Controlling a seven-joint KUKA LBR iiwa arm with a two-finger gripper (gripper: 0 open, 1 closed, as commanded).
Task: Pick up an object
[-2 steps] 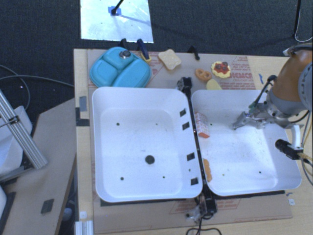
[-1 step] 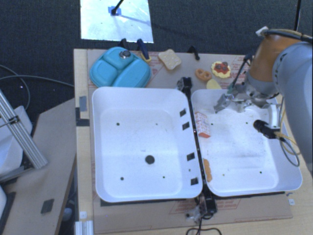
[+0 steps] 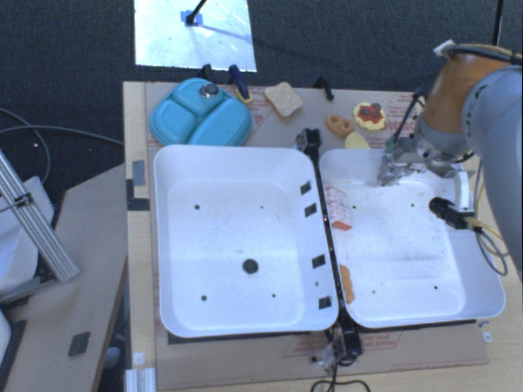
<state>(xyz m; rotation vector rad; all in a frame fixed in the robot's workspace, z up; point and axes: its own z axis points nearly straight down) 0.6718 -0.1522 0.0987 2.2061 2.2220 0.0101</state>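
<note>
Cardboard bench (image 3: 237, 366), two white bins (image 3: 188, 321), dark carpet (image 3: 65, 47)

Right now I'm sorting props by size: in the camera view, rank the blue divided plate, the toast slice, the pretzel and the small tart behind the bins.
1. blue divided plate, clearly largest
2. toast slice
3. small tart, only slightly smaller than the toast, so unsure
4. pretzel, smallest

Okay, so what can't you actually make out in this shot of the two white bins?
- Two-finger gripper, camera view: too small and blurred to judge.
- Grey arm: cut off by the right edge.
- White and red carton in the right white bin: print too small to read.
- Small dark round thing in the left white bin: too small to identify.
</note>
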